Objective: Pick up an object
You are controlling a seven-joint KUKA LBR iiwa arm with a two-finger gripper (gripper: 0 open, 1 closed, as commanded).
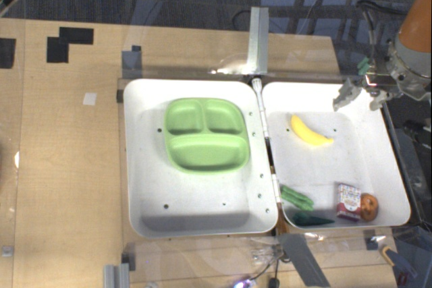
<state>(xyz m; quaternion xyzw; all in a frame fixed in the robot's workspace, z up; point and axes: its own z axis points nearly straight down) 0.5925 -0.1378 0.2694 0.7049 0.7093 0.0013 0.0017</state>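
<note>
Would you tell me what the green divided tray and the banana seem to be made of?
The green divided tray looks like moulded plastic: uniform matte colour, rounded compartments. The banana is smooth, evenly yellow and faintly glossy; probably a plastic toy, though real fruit cannot be ruled out.

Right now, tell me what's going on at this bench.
The grey arm's two-finger gripper hovers, fingers open and holding nothing, over the far edge of the right white bin. That bin holds a yellow banana, a green pod-shaped toy, a small printed carton and a reddish-brown ball. A green divided plate lies in the left white bin.
</note>
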